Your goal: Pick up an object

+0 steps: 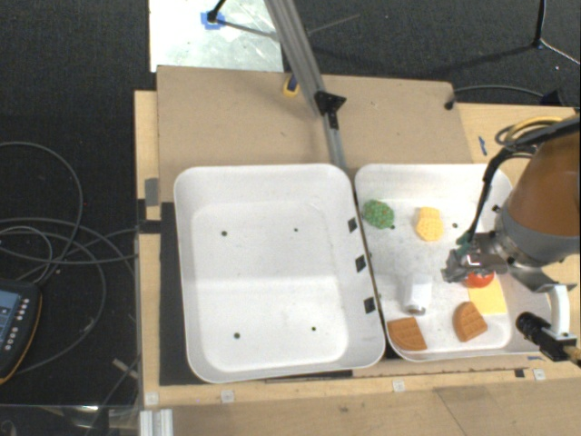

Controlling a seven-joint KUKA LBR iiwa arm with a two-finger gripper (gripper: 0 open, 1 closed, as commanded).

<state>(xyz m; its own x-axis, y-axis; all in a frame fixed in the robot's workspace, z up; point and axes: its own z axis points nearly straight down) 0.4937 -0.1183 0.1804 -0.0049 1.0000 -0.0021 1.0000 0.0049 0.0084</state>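
Two brown bread-like pieces lie at the near edge of the right bin, a small white object just behind them. Farther back sit a green ball and a yellow piece. Over a red object and yellow block hangs the gripper; whether it grips anything cannot be told.

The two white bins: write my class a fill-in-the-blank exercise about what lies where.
1. The green ball lies in the ____ bin.
2. The gripper hovers over the ____ bin.
3. Right of the green ball lies a ____ lump.

Missing words: right; right; yellow
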